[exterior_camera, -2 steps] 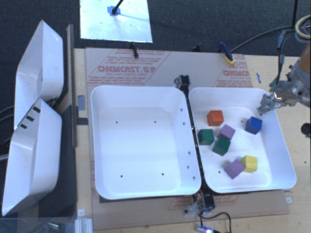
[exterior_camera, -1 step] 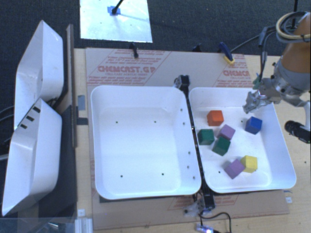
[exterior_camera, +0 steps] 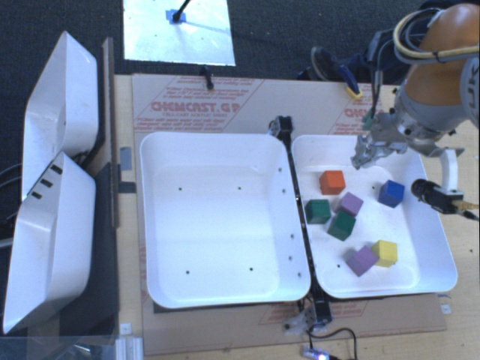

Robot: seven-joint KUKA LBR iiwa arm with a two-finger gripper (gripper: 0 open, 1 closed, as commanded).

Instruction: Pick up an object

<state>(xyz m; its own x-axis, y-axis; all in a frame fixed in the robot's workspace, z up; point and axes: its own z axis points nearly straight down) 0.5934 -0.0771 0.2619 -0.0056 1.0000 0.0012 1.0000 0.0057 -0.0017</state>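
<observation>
Small orange cube (exterior_camera: pixel 332 181) sits in the right white bin (exterior_camera: pixel 442 265), just beside the metal gripper (exterior_camera: pixel 364 156), grasp state unclear.

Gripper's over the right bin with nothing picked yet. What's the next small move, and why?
Probably shift the gripper slightly toward the orange block and lower it. That block lies nearest the gripper in the right bin, and it stands apart from the green and purple blocks clustered below it, leaving room for the fingers.

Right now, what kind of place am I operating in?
Probably a robotics lab grasping bench: two shallow white bins, the right bin holding small coloured blocks such as the orange block, on a board taped to the bench, with the grey-and-orange arm above.
</observation>
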